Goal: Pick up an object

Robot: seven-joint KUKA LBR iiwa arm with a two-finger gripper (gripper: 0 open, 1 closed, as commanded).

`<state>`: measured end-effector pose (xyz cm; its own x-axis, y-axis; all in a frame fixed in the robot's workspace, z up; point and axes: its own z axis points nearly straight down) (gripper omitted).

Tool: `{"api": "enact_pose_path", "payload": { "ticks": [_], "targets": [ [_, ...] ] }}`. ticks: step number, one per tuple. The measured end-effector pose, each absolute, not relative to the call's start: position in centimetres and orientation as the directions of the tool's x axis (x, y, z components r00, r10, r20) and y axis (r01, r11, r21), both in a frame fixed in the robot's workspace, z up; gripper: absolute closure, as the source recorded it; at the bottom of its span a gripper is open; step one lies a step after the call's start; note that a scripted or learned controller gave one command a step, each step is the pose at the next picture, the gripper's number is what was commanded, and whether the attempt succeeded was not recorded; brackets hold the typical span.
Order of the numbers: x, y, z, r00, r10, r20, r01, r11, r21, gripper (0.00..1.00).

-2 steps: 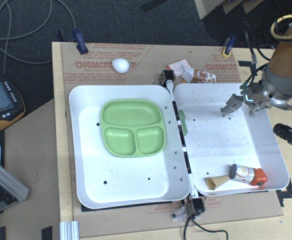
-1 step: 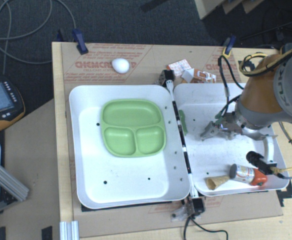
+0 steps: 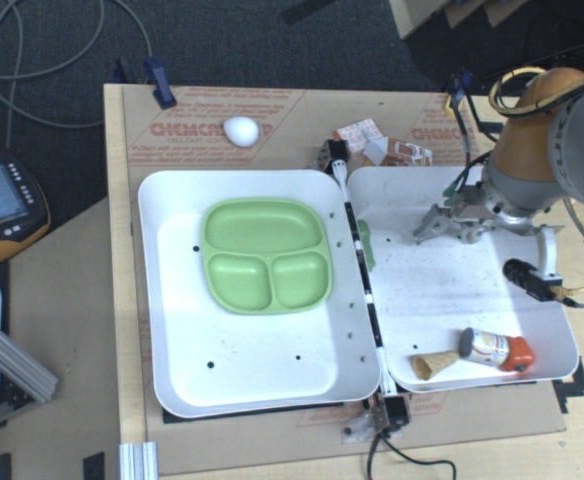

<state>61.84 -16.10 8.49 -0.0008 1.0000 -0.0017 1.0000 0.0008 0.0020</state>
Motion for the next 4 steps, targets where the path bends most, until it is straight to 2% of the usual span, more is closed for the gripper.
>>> {"api": "enact_pose_path", "payload": {
  "ticks": [1,2,3,4],
  "targets": [
    [61.5,-21.3,12.0,0.0,1.0,-0.004,1.0,0.0,0.004,0.0],
    [53.8,-18.1,11.3,0.001,1.0,0.001,1.0,-0.001,-0.002,0.0],
    [59.9,-18.6,16.5,-0.001,1.0,-0.002,1.0,0.001,0.004,0.0],
    [52.4,-14.8,8.4,0.0,1.0,0.0,1.0,0.0,-0.001,0.0]
  ]
}}
